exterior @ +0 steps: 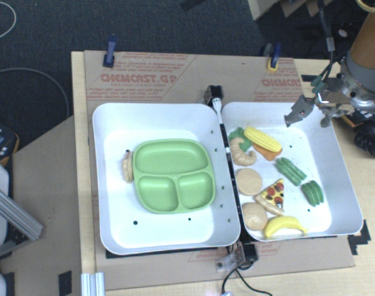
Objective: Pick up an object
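Jaws (311,111) hover spread over right bin's (343,165) bare far corner.

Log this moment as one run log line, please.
phase: approach | claw: open, holding nothing, above right bin's far edge | toy food untouched in right bin | green tray in left bin

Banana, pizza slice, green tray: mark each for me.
banana (284,226), camera view, middle of the curved body.
pizza slice (274,193), camera view, topping centre.
green tray (173,158), camera view, large upper compartment floor.
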You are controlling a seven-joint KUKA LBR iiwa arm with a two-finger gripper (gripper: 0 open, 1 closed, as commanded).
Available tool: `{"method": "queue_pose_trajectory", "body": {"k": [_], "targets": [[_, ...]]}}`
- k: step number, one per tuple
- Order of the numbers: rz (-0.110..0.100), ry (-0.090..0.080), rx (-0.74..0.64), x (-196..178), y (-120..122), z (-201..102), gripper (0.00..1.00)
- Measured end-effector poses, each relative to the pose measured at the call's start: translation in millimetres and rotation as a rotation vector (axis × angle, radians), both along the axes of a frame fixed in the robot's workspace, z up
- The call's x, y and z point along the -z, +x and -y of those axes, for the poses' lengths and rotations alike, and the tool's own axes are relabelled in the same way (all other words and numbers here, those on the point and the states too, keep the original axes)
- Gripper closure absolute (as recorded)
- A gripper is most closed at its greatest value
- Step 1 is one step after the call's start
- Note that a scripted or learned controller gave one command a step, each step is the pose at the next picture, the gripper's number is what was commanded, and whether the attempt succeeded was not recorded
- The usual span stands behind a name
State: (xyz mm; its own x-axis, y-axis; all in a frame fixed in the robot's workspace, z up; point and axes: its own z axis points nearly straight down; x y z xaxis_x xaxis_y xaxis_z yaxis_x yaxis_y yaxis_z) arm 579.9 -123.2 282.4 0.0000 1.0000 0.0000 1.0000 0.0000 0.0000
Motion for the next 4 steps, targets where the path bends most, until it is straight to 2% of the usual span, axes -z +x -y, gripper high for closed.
{"method": "queue_pose_trajectory", "body": {"k": [1,2,3,4], "targets": [[-0.020,0.005,0.003,182,-73,2,0.00],[0.003,-0.001,0.002,162,-66,3,1.00],[0.004,0.002,-0.006,94,-101,-69,1.00],[-0.008,-0.001,0.009,193,-104,27,1.00]]}}
